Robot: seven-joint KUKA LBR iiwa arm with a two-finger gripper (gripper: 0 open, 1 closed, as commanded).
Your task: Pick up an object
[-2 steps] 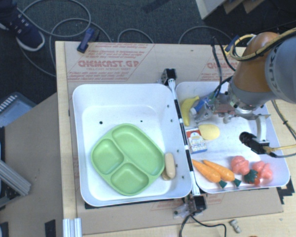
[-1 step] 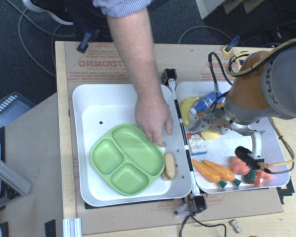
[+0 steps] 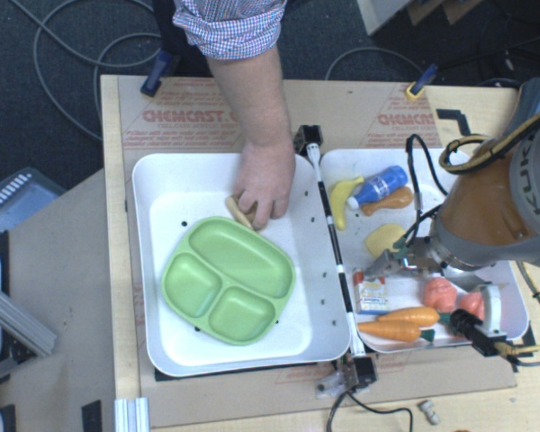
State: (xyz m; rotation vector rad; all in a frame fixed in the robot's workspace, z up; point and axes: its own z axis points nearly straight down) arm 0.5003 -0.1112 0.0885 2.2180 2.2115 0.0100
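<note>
Gripper (image 3: 384, 266) low in the right bin (image 3: 513, 318) beside the carrot (image 3: 398, 323); cannot tell its state

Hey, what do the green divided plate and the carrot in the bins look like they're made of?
The green divided plate looks like molded plastic: one even pale green, rounded compartment walls, a soft matte sheen. The carrot looks like a plastic or rubber toy rather than real: flat, uniform orange with a smooth, slightly shiny skin. Which of the two materials, the view leaves open.
</note>
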